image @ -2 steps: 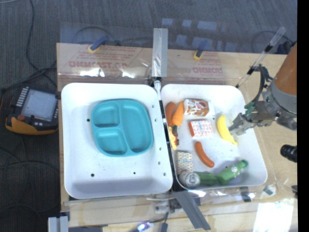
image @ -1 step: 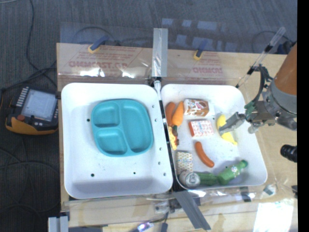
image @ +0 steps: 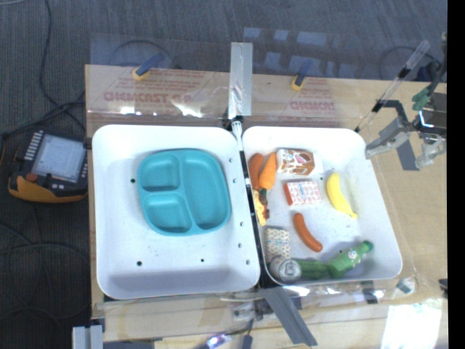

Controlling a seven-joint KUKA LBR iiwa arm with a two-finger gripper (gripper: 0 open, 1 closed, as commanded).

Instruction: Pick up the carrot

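The carrot point(image: 268, 170) is orange and lies upright along the left wall of the right bin point(image: 378, 195), near its back corner. It leans against another orange item point(image: 256, 171) and touches a small printed carton point(image: 296, 161). My gripper point(image: 415, 138) hangs outside the right bin, beyond its back right corner, far from the carrot and above the bench. Nothing hangs under it.
The right bin also holds a red-and-white box point(image: 303, 193), a banana point(image: 339, 193), a sausage point(image: 307, 233), a patterned packet point(image: 277, 242), a can point(image: 289, 269) and a green bottle point(image: 341, 261). A blue divided plate point(image: 182, 191) lies in the left bin point(image: 116, 260).
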